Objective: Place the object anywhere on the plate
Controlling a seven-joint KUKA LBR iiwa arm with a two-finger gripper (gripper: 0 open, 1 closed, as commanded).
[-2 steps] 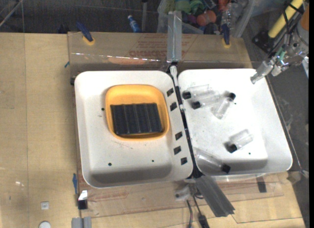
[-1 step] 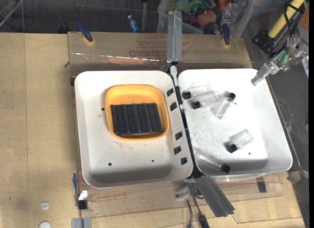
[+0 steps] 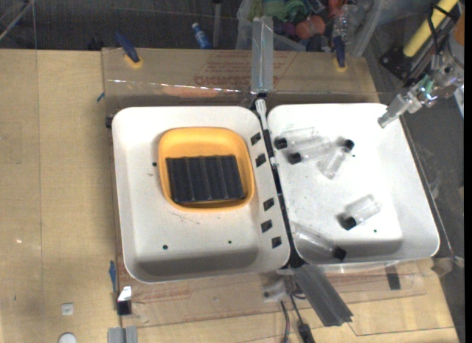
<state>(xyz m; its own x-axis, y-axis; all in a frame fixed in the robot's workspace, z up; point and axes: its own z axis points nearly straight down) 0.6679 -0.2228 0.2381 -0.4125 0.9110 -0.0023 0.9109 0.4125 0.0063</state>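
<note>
Our pincer is small and blurred — we cannot tell how its fingers stand, and the arm behind it is cut off by the picture's edge.

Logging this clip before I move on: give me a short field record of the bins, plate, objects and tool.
left bin: holds an orange plate with a dark ribbed insert
right bin: holds clear vials with black caps, scattered
objects on plate: none besides the insert
tool: over the right bin's far right corner, above the rim
task state: nothing placed yet
</note>
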